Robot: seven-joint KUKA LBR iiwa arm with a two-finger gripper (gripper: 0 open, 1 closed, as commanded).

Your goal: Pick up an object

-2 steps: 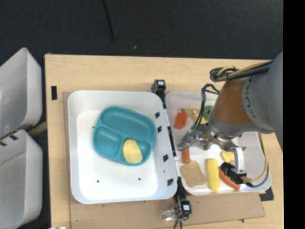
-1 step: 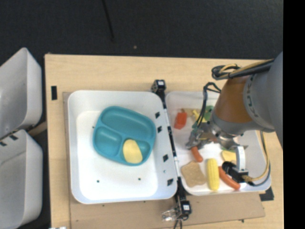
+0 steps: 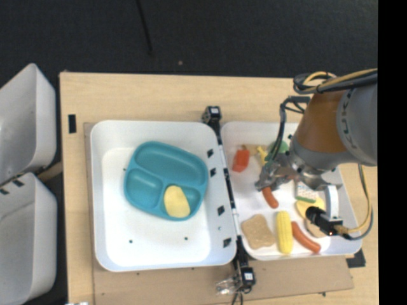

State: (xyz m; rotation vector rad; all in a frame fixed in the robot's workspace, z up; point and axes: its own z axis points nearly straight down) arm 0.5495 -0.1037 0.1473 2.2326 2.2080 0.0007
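Wooden table (image 3: 152,97) carries two white bins, and in the right bin (image 3: 251,132) the jaws (image 3: 268,180) hang low over the toy food; whether they are open or shut I cannot tell. Just below them lies a small red sausage (image 3: 271,198), with an orange carrot piece (image 3: 240,160) to their left, and bread (image 3: 257,231), corn (image 3: 284,232) and another sausage (image 3: 306,236) farther below. Well left, the other bin holds a teal plate (image 3: 152,170) bearing a yellow lemon (image 3: 177,203).
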